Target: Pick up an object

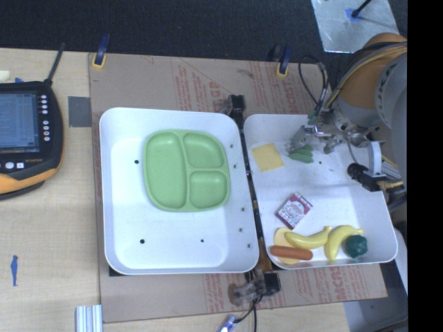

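Observation:
The right bin holds a flat yellow square, a red packet, two yellow bananas, an orange-red sausage and a dark green round item. A small green piece lies near the bin's far edge. My gripper reaches in from the right and sits right at that green piece, touching or just above it. The arm's grey and orange wrist hangs over the bin's far right corner.
The left bin contains a light green divided plate. A teach pendant rests on the bench at the far left. Clamps pin the cardboard sheet at the back edge.

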`<state>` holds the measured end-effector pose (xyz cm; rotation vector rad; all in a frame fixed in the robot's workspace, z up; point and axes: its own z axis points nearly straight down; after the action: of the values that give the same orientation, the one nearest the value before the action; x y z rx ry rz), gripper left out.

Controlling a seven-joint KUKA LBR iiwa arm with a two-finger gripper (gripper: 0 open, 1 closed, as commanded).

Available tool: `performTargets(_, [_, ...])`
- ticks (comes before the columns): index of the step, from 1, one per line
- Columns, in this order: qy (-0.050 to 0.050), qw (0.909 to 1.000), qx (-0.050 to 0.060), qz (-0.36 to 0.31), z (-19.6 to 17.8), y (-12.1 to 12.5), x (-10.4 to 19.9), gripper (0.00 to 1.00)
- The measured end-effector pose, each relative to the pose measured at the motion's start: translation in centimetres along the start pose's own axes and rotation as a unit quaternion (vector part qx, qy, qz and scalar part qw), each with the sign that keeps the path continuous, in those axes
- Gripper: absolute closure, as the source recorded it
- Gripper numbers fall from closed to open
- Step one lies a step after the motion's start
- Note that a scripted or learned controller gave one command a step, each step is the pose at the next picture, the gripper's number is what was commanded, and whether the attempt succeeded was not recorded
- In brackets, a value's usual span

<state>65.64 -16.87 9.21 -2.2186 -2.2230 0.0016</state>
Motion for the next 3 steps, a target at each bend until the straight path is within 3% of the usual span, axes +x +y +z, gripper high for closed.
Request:
performTargets(1, [-0.001,1.0000,-0.004,-0.002,-1.6,0.3,0.0,1.00])
performTargets(2, [-0.001,1.0000,-0.002,-0.003,-1.3,0.2,0.0,0.00])
performTargets(3, [0.000,1.0000,0.001,-0.001,0.0,0.0,0.5,0.00])
